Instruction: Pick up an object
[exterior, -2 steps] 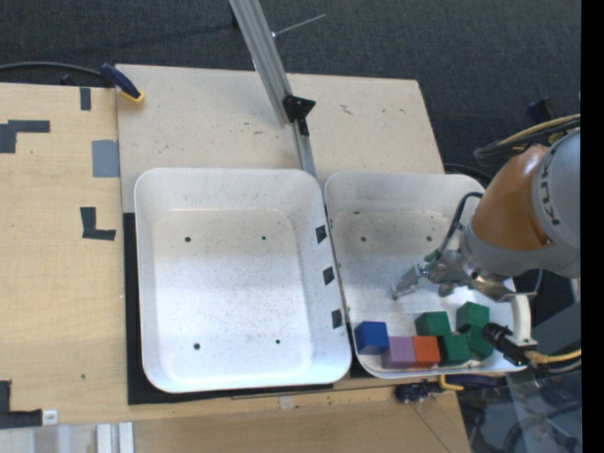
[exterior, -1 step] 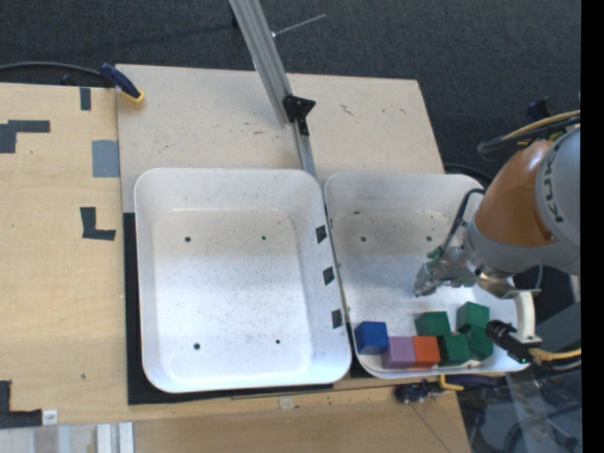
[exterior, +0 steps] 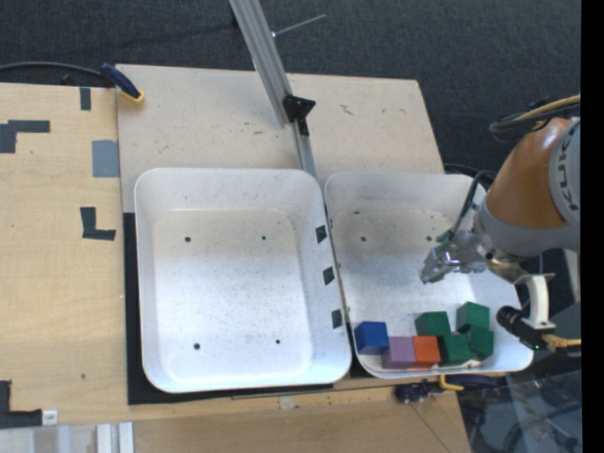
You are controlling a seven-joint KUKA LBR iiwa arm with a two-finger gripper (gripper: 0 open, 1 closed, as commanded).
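The right bin point(exterior: 396, 210) holds several small blocks along its near edge: a blue block point(exterior: 372, 336), a purple block point(exterior: 402, 350), an orange block point(exterior: 427, 349) and green blocks point(exterior: 460, 331). My gripper point(exterior: 436, 267) hangs over the right part of this bin, a little beyond the green blocks and apart from them. I see no block in it. The arm with its orange band point(exterior: 528, 182) reaches in from the right.
The left bin point(exterior: 226, 281) lies beside the right one. A slanted metal rail point(exterior: 269, 59) runs from the top down to the gap between the bins. A blue and yellow clamp point(exterior: 123, 81) lies on the bench at the far left.
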